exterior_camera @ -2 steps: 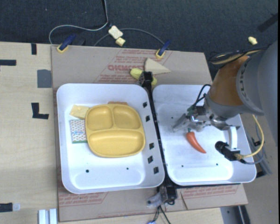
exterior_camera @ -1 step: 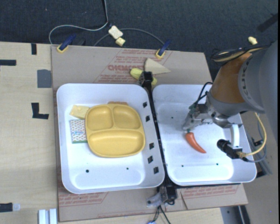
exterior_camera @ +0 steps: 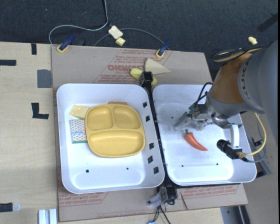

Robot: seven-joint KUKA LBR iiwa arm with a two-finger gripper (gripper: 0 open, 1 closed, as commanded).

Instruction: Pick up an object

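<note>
Just below the end effector (exterior_camera: 185,123) lies an orange carrot (exterior_camera: 196,142).

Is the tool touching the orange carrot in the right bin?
Cannot tell. In the camera view the tool sits right above the carrot's green end; no gap or contact shows plainly.
</note>
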